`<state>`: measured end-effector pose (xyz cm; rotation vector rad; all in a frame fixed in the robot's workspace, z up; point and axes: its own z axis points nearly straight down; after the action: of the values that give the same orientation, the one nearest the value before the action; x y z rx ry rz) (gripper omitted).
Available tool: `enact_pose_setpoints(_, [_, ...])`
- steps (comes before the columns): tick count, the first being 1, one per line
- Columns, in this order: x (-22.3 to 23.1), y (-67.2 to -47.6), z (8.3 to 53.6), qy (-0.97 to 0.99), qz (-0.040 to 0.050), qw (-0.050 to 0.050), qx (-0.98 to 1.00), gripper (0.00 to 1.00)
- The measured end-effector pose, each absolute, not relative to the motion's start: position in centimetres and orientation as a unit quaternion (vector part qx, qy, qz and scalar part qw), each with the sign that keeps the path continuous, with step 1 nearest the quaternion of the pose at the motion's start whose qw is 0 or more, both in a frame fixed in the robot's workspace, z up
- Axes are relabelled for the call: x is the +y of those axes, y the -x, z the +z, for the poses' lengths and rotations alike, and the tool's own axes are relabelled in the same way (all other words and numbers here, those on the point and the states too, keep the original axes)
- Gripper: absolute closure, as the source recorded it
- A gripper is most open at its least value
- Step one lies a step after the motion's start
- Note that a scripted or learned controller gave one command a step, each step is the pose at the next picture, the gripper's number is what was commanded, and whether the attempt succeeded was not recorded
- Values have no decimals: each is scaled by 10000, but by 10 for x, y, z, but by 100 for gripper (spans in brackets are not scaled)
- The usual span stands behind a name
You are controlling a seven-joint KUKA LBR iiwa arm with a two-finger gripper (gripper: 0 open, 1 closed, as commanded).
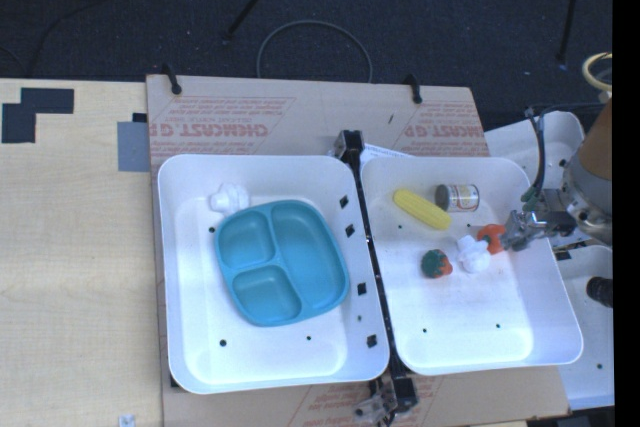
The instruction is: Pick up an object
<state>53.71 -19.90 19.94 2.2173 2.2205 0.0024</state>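
Observation:
My gripper (517, 228) hangs over the right edge of the right bin (500, 345), on the arm that comes in from the right. Just left of it lie a small orange object (490, 235) and a white object (471, 253), touching each other. Whether the gripper touches the orange object is unclear. Further left are a green and red toy (434, 263), a yellow corn cob (420, 209) and a small metal can (458, 197) on its side.
The left bin (190, 335) holds a blue divided plate (280, 261) and a small white object (227, 198) at its back left. A black divider (362, 255) runs between the bins. Cardboard lies under both.

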Motion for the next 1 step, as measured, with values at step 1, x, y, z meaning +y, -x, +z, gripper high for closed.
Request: enact_pose_setpoints(1, [-200, -537, 222, -7066, 2, 3, 7076, 100])
